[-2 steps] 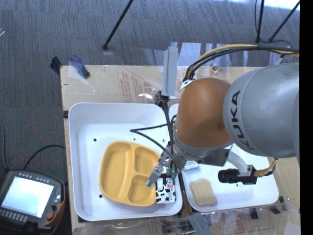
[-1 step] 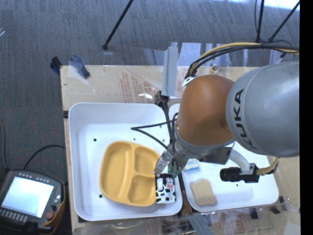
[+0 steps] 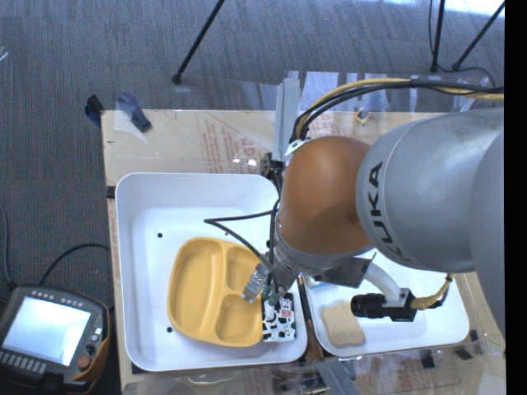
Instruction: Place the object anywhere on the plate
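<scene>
Hovering over yellow divided plastic plate in left white bin: hand, grip state unclear | black-and-white patterned object just beside plate's right edge | tan sponge in right bin

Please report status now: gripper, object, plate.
Gripper low over the yellow plate's right edge. Black-and-white object beside it, at the plate's rim. Sponge lies in right bin.

grey arm reaches leftward, end effector pointing down.
</scene>
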You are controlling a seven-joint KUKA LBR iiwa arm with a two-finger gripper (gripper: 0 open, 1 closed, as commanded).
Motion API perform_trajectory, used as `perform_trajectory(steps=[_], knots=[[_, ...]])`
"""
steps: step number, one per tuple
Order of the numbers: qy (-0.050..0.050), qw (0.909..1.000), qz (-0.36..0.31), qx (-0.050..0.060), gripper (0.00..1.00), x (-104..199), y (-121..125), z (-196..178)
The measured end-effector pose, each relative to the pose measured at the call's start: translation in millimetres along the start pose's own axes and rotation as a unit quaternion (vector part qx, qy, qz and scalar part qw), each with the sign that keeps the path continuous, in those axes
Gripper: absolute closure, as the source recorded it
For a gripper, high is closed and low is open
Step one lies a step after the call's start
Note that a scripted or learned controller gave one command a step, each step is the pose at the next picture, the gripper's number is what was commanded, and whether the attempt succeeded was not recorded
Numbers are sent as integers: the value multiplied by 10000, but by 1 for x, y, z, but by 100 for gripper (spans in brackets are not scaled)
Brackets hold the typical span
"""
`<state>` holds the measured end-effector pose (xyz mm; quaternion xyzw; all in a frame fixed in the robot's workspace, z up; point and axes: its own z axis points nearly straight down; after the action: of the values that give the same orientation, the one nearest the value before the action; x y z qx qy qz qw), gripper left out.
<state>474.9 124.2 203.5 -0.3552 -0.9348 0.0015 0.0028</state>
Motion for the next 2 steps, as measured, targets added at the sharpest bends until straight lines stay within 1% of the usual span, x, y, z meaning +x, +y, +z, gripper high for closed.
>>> perform_trajectory(steps=[1, 2], knots=[[0, 9990, -445, 5, 100, -7, -9, 27], [-20, 9891, -1475, -17, 100, 26, 30, -5]])
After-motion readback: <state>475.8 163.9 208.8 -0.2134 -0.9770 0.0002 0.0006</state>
